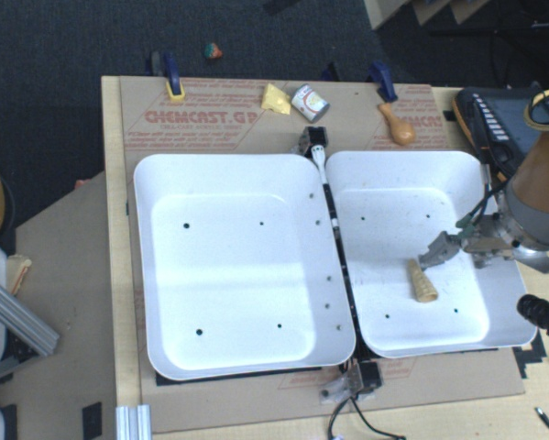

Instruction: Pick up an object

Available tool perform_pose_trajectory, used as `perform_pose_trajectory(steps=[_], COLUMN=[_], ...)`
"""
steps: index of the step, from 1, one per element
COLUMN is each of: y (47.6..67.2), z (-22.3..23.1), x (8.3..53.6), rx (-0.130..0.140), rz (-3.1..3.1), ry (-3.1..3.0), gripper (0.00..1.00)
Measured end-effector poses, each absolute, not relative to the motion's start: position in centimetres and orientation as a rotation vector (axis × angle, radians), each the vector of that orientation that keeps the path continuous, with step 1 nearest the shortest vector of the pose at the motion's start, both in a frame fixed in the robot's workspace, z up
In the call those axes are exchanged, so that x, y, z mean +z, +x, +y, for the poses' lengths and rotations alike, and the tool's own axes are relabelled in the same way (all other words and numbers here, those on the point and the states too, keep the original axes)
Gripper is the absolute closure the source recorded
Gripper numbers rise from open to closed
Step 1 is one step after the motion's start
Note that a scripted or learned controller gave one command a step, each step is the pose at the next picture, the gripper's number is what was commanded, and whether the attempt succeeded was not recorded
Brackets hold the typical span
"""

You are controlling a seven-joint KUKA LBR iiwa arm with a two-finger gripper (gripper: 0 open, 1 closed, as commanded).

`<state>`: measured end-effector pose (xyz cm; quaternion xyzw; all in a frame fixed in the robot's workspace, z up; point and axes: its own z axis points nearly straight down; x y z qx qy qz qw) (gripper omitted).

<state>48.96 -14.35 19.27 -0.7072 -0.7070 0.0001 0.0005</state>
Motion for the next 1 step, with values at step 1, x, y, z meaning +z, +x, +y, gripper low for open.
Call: perform_pose_trajectory(steps=[1], y=[51.51], z=[-15.17], x=[8.45], rx=[0.002], rz=[-2.219], ry=[-2.218], gripper=[0.00])
